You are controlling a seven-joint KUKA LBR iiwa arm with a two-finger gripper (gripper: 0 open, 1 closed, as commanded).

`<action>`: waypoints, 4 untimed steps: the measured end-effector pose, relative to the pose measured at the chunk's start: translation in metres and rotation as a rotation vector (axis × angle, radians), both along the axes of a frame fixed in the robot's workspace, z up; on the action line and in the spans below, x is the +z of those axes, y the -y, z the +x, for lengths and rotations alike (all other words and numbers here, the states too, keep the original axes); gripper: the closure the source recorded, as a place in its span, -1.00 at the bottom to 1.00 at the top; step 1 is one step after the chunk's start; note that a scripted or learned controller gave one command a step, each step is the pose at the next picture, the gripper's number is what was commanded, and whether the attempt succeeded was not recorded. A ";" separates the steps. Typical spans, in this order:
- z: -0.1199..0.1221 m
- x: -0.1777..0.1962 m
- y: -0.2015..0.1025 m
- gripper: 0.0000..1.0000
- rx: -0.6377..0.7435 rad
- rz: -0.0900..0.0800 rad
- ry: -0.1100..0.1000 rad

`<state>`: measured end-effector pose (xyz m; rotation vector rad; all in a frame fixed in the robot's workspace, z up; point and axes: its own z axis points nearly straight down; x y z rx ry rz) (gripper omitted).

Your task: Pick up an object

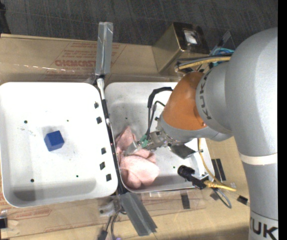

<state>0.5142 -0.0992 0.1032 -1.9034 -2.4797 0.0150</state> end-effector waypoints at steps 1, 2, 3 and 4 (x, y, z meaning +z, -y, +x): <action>0.029 -0.014 0.008 -1.00 -0.014 -0.001 0.011; 0.030 -0.006 0.006 1.00 -0.008 0.003 0.007; 0.061 0.085 -0.016 1.00 -0.001 -0.001 0.010; 0.143 0.082 -0.002 1.00 0.163 0.000 0.011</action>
